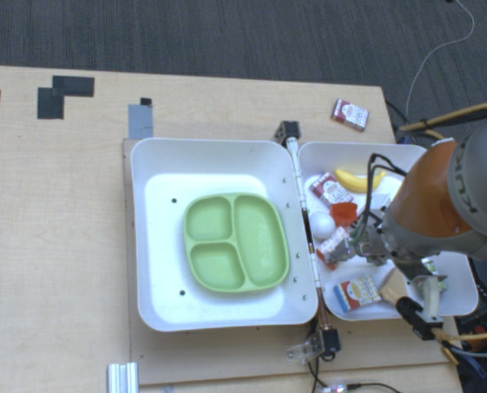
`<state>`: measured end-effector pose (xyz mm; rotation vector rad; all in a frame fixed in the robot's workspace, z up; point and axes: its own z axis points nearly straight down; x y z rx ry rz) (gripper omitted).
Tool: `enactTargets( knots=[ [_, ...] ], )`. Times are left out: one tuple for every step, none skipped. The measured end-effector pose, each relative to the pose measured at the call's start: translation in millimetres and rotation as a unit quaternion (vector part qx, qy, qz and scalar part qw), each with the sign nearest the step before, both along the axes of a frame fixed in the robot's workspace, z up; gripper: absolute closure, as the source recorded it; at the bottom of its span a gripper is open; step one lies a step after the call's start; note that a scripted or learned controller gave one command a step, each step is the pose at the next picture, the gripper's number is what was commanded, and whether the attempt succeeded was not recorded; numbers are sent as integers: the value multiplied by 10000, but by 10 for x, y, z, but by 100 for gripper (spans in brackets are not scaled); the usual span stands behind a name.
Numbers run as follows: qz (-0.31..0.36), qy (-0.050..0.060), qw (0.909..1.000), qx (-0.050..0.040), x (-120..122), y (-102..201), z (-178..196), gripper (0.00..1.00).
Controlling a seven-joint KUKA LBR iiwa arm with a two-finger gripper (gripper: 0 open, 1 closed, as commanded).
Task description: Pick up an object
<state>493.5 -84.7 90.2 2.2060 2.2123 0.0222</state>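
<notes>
The grey arm [472,178] with its orange band [427,195] reaches in from the right and hangs low over the right bin [464,289], its wrist covering much of that bin's middle. The gripper [359,240] points left and sits down among the clutter at the bin's left side, just beside a small red-and-white packet [335,252] and a white egg-shaped object [321,222]; the wrist and cables hide the tips, so how wide the hand stands and whether it has hold of anything cannot be told. On the far side of the gripper lie a red-and-white carton [328,190], a small orange-red piece [344,213] and a yellow banana [353,179], the banana partly under a black cable. On the near side of the bin lie a flat snack packet with a red edge [358,291] and, just to its right, a tan wooden block [392,285]. The left bin [157,244] holds a light green divided plate [236,242] with three compartments, lying flat near its middle and well apart from the arm. On the wooden bench [55,219], beyond the right bin's far edge, a small red-and-white box [350,115] lies by itself. Dark tape patches [63,95] mark the bench's far left.
</notes>
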Motion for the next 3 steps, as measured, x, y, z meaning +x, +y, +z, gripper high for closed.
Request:
enactTargets(
  knots=[
    [26, -12, 10000, 31, 24, 25, 123, 100],
    [21, -11, 10000, 27, 22, 22, 121, 0],
    [46, -32, 10000, 37, 42, 37, 230, 100]
  ],
)
